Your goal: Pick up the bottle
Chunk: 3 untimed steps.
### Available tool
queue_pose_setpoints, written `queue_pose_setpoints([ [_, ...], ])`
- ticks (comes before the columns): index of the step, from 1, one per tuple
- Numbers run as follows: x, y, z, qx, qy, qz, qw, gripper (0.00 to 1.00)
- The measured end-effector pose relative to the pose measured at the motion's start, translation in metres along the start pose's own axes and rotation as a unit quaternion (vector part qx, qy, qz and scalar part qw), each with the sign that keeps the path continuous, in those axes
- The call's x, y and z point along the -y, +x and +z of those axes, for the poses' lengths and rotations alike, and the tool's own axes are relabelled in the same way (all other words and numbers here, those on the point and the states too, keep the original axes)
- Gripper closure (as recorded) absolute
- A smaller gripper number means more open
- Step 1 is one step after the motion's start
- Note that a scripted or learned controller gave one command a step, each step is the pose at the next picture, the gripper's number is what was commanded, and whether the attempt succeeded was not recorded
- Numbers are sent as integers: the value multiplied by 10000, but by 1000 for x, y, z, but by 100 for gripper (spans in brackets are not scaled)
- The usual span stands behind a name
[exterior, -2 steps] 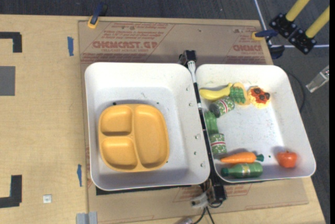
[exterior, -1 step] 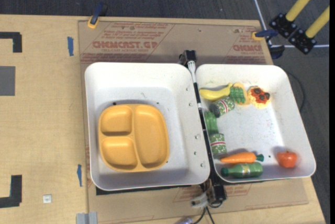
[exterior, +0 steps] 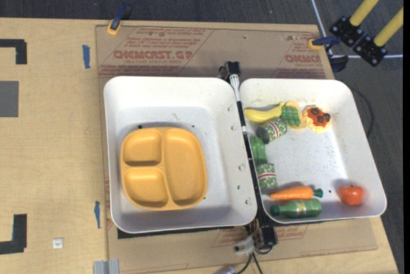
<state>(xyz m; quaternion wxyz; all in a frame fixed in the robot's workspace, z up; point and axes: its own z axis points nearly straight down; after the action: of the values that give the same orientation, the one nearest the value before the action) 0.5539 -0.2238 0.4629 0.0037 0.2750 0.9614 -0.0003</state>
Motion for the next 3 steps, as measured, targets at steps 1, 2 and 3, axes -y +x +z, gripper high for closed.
queue_pose_setpoints([
  [1,-1,-1,-12,39,-8,1,10000,100],
  [2,-1,-1,-11,37,-8,1,10000,0],
  [3,-1,-2,-23,77,-16,1,10000,100],
])
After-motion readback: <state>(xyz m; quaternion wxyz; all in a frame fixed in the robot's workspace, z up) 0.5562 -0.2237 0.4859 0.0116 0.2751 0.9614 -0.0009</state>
